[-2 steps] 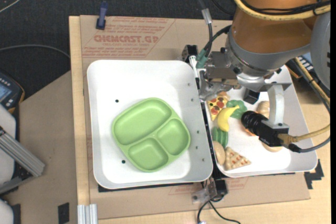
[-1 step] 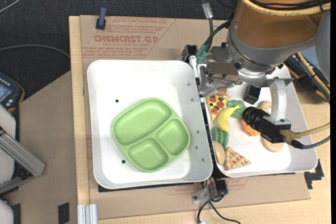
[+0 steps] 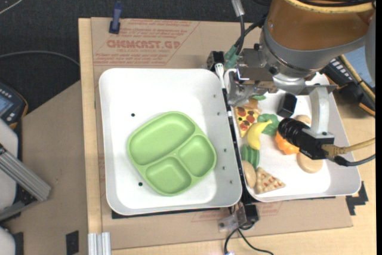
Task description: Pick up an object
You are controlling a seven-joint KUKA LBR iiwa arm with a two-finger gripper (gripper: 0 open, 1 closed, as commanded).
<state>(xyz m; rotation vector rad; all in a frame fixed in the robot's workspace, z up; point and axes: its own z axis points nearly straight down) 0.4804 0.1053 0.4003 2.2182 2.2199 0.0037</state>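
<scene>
Camera view: arm, nearest the lens, above the right bin. End effector at the bin's far-left corner; finger state cannot be told. Toy food: pizza slice just below it, banana next, long axis running toward the camera. Left bin: green tray.

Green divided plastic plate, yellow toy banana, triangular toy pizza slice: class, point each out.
Green divided plastic plate (image 3: pixel 172 153): camera view, central ridge between compartments.
Yellow toy banana (image 3: pixel 255 135): camera view, middle of its curve.
Triangular toy pizza slice (image 3: pixel 268 181): camera view, its centre.
</scene>
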